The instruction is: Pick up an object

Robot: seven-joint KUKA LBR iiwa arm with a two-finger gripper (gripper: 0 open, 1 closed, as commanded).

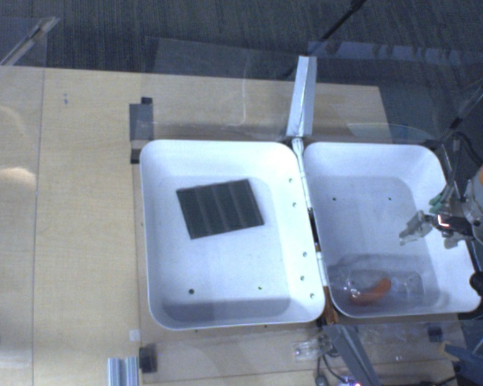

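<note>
over on the right side of the bench, my pincer [423, 225] is hanging above the right bin [362, 163], near that bin's right wall. it's coming in from the right edge of the view, and the tip sits over bare white floor about halfway down the bin. honestly can't tell how the pincer stands from this angle, it's just a small grey metal shape with a bit of a glowing spot behind it, so i'm not calling it either way. nothing visible in it that i can make out.

the object to grab looks like the clear plastic thing [380, 286] lying on its side along the near wall of the right bin, with an orange bit [370, 290] inside or under it. it's see-through so the outline is fuzzy, can't say exactly what it is. it's nearer the camera than my pincer and a little to the left of it, not touching.

the left bin [161, 240] has a dark ribbed rectangular pad [220, 208] lying flat, a bit tilted, up in its far-left part. the two bins sit side by side, rims touching down the middle, on the pale wooden bench [64, 215].
</note>
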